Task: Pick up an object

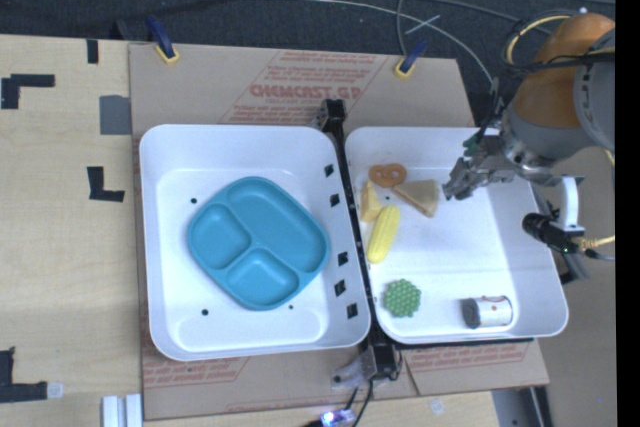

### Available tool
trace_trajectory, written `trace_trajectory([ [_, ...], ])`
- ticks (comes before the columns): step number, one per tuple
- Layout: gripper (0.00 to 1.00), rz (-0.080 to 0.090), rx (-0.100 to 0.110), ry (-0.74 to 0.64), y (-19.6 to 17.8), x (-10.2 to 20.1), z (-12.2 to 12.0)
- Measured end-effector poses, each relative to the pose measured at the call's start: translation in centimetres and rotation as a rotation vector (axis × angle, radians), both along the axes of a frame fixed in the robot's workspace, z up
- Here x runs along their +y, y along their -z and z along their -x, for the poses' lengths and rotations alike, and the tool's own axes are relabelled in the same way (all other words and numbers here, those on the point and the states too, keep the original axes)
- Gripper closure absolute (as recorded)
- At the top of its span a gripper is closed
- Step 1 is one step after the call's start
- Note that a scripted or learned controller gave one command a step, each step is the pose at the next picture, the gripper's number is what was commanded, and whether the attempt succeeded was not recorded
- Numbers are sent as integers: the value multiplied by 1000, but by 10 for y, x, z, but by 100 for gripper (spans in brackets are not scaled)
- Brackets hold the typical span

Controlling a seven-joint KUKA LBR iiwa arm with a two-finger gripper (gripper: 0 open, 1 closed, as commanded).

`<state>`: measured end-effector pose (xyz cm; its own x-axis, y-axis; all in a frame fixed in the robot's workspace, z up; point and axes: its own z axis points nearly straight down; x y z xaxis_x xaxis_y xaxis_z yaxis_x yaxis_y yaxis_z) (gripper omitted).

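Claw state first: the gripper hangs low over the right bin, its tip just beside the tan wedge, and whether it is spread or closed cannot be told from this slant; nothing shows held in it.

Nearest the camera in that bin lies a grey-and-white cylinder, with a green bumpy ball to its left. Farther back, a yellow corn cob lies along the bin's left wall, then the wedge, and a brown pretzel-like ring beyond it.

Beside it, the left bin holds a blue divided tray. Both bins rest on a cardboard sheet.
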<state>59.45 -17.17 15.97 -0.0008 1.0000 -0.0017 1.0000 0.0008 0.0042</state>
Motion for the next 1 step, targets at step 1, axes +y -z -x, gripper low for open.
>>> trace_trajectory([
  [1, 100, -1, 1, -1, -44, 3, 4],
])
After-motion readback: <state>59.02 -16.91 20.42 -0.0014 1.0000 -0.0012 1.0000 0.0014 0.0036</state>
